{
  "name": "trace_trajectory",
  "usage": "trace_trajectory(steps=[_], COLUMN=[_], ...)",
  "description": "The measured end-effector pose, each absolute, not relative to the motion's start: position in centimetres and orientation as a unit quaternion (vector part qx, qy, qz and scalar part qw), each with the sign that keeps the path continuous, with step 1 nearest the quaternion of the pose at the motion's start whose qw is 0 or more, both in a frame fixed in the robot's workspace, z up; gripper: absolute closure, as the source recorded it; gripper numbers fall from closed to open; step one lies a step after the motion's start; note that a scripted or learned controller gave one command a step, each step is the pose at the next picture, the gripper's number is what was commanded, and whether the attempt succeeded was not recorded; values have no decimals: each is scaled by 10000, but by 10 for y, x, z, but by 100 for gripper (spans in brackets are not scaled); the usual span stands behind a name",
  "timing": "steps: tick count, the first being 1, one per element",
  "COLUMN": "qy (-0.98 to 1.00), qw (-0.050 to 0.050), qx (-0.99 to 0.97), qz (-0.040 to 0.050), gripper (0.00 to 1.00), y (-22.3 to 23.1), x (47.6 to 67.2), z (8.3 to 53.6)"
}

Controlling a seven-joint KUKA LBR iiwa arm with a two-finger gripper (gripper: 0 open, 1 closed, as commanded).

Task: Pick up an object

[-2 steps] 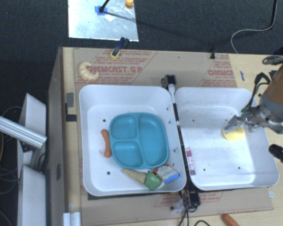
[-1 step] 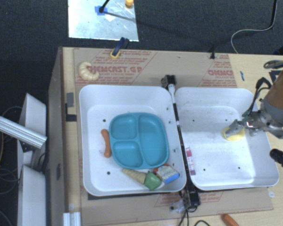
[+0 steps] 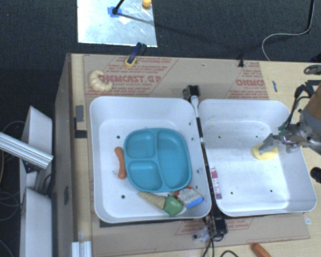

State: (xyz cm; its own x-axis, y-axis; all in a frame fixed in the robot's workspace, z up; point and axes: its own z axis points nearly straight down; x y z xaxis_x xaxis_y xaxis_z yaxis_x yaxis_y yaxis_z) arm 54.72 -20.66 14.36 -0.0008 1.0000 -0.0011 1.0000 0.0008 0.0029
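Note:
A small yellow object [image 3: 264, 153] lies on the floor of the right bin [image 3: 241, 197], near its right side. My gripper [image 3: 281, 141] hangs just above and to the right of it, at the end of the grey arm that enters from the right. I see nothing held in it. In the left bin [image 3: 104, 143] lie a blue divided plate [image 3: 156, 159], an orange sausage [image 3: 120, 162], a beige cone with a green piece [image 3: 166, 202] and a small blue and white packet [image 3: 191, 197].
A pale curled object [image 3: 99, 80] and a blue and yellow tool [image 3: 134, 54] rest on the cardboard behind the bins. An orange item [image 3: 259, 249] lies at the front edge. A ridge [image 3: 200, 138] divides the two bins.

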Motion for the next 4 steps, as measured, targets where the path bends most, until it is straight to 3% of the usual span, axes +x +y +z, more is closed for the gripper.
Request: trace_trajectory(steps=[1,2,3,4], qy=[7075,7074,7085,7078], qw=[3,4,13,7], qx=[7067,7068,7057,7064], qz=[2,4,9,3], gripper=[0,0,0,0], y=[-206,-206,-206,-206], x=[543,541,551,546], z=[121,125,127,124])
